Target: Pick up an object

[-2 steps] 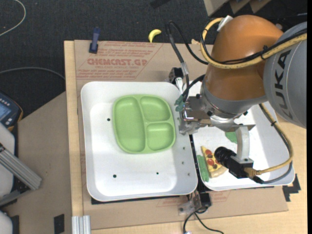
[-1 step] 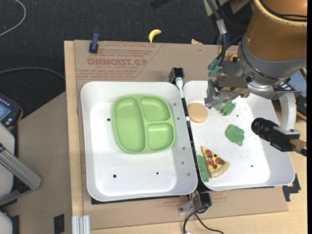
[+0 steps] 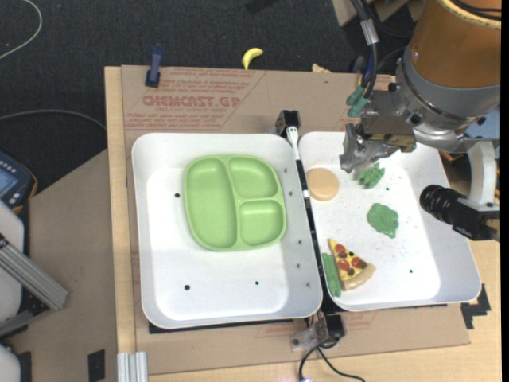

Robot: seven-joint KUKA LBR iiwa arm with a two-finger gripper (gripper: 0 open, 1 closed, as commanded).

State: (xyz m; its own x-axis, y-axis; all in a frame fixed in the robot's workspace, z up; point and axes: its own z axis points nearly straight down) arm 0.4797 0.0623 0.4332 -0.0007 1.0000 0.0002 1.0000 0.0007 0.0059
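My gripper (image 3: 359, 162) hangs low over the far part of the right bin (image 3: 421, 289). A small green leafy piece (image 3: 371, 177) lies right at its tip, touching or nearly touching it; whether it is gripped is hidden. A round tan cookie (image 3: 323, 185) sits just left of the gripper, near the bin's left wall. Nearer the camera lie a larger green leafy lump (image 3: 383, 219), a pizza slice (image 3: 351, 263) and a green pod (image 3: 330, 275) along the left wall.
In the left bin (image 3: 159, 285) rests a green divided plate (image 3: 235, 201). A black clip (image 3: 288, 122) stands at the far end of the wall between the bins. A blue clamp (image 3: 153, 66) and a small yellow banana (image 3: 252, 56) sit beyond the bins.
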